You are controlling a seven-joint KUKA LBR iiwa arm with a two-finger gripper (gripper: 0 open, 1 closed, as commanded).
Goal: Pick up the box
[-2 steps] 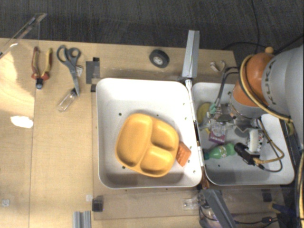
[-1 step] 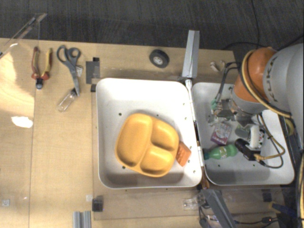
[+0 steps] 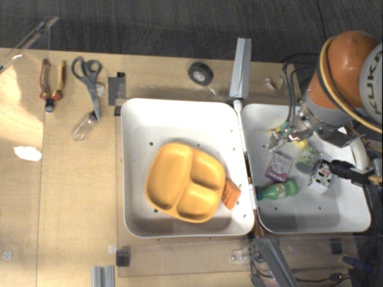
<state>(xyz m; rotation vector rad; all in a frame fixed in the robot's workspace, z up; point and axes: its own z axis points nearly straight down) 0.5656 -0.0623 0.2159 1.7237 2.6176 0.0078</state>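
Observation:
A small orange box (image 3: 231, 194) lies in the left bin (image 3: 137, 160), leaning against the right edge of a yellow divided plate (image 3: 185, 181). A small white carton with dark print (image 3: 321, 176) lies in the right bin (image 3: 353, 217). My gripper (image 3: 287, 134) hangs low over the upper left part of the right bin, just above a purple packet (image 3: 279, 165). It is well apart from both the orange box and the white carton. I see nothing held in it.
The right bin also holds a green bottle (image 3: 277, 191) on its side and a pale green packet (image 3: 309, 156). The grey arm with its orange band (image 3: 347, 64) covers the bin's upper right. Scissors (image 3: 90, 79), pliers (image 3: 51, 82) and a tape roll (image 3: 200, 73) lie on the bench.

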